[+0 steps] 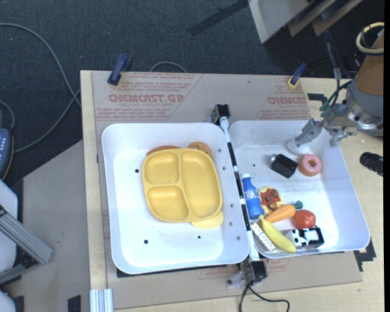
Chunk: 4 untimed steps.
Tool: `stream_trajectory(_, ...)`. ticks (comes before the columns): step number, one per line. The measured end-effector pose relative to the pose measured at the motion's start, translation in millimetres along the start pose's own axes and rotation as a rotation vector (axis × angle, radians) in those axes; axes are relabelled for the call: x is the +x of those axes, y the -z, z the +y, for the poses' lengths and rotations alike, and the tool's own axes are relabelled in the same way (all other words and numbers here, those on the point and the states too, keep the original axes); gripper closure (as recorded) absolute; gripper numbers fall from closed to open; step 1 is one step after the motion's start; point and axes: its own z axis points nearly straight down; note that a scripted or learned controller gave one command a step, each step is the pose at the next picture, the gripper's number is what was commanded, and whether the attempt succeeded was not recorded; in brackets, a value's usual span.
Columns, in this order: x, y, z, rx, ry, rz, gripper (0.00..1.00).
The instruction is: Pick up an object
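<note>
Setting, viewed from above. A dark grey carpeted floor [55, 42] surrounds the bench, with a thin pale cable [53, 49] looping across it at far left. The bench top [91, 201] is pale wood, overlaid by a protective sheet [201, 91] printed with red lettering and held at its far edge by two blue clamps [117, 69]. Pale furniture [292, 15] stands at far right. A metal rail [24, 234] lies at near left. Lighting is even.

Glossy yellow plastic tray [181, 185], smooth white plastic bins [122, 237], matt cardboard [183, 91]
</note>
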Motion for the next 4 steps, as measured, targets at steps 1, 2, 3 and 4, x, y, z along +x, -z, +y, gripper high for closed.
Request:
stream_trajectory(1,38.4,-110.4,18.9,0.005,0.0,0.002,0.0)
stream_trajectory(2,73.1,-117.8,-5.9,0.001,0.001,0.001,0.0)
stream_trajectory(3,36.2,-117.3,10.0,-0.002,0.0,-0.001,0.0)
stream_trajectory(4,36.6,-107.1,10.6,-0.004,0.0,-0.002,1.0)
